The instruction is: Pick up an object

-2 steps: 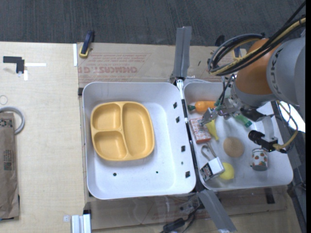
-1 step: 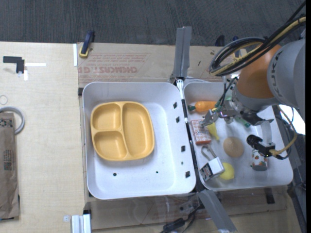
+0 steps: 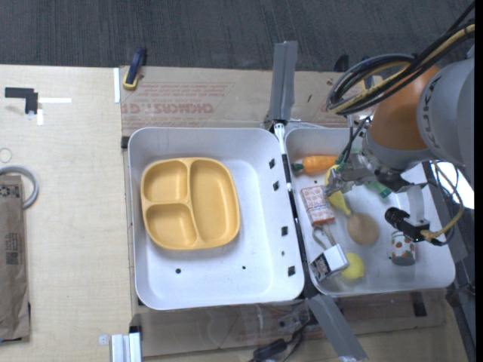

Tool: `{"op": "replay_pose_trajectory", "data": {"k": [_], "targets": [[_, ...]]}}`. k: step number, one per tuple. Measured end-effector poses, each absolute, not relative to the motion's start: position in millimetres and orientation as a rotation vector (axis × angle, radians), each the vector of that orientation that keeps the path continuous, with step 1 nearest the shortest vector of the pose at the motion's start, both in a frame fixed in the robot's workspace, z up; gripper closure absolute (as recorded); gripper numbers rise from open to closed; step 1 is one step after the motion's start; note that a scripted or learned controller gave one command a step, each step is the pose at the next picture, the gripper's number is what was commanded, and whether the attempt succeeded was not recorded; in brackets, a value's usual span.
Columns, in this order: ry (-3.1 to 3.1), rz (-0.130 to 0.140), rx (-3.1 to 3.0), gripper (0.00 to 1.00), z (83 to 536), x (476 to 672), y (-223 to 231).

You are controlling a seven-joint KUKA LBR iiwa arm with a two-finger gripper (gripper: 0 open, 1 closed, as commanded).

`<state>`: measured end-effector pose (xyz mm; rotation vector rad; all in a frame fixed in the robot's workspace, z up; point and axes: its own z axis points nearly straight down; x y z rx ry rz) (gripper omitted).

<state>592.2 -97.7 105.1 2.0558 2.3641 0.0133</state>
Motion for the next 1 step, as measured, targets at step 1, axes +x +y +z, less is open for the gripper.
{"op": "replay_pose_trajectory", "data": {"k": [1], "targets": [[2.693,-0.003,1.617,1.00,232.1,617.0,-76.1]]}}
